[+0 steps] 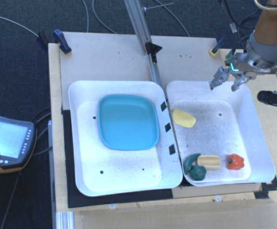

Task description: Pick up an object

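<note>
Jaws (229, 82) spread, holding nothing; yellow object (184, 118) lies slantwise.

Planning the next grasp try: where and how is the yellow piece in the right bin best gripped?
Probably from straight above, fingers closing across the narrow middle of the yellow piece. It lies flat, elongated, slanting along the right bin's left wall, well apart from the other items. The open gripper hovers over the bin's far edge.

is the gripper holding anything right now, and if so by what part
Nothing is held. The gripper hangs open over the far rim of the right bin, with no object between its fingers; the toys lie apart from it.
</note>
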Tool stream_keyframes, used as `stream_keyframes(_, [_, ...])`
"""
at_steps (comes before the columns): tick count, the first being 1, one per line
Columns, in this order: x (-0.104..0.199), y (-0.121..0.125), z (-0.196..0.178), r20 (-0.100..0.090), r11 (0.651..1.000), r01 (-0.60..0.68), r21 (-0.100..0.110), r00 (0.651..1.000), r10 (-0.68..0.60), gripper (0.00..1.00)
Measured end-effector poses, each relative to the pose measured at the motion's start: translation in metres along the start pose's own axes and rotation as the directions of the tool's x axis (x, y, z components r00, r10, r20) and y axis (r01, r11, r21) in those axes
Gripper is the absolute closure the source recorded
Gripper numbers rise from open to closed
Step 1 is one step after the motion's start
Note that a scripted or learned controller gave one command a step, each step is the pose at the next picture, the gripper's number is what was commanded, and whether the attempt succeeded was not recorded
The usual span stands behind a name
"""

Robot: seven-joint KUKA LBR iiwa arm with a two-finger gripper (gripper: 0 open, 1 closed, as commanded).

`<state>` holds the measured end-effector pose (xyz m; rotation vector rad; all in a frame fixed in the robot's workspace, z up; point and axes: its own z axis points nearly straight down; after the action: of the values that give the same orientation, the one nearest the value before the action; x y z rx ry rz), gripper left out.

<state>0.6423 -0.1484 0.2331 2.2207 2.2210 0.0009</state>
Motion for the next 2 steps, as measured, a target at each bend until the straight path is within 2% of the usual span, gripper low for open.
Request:
stream_keyframes(1, [0.000,0.000,0.000,0.000,1.000,0.000,0.000,1.000,0.000,0.00])
stream_keyframes(2, [0.002,-0.002,0.063,-0.001,1.000,0.000,0.005,1.000,0.000,0.00])
